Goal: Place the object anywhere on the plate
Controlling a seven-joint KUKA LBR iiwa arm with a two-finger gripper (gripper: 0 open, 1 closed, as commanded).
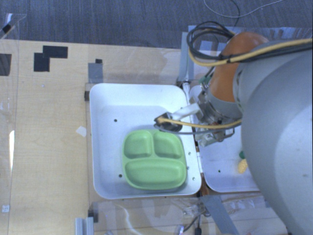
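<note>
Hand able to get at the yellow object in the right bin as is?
Probably yes: the hand hangs over the right bin's left edge, the yellow object lies close by on the bin floor, nothing visible between them.

Green plate [155,169]; white bin [105,126]; yellow object [242,167]; grey arm [279,146], orange band [239,58]; tan bench [44,146]

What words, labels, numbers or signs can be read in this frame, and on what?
None can be read. The green plate, the left bin, the right bin and the arm show no lettering; the black patches on the bench are plain shapes.
</note>
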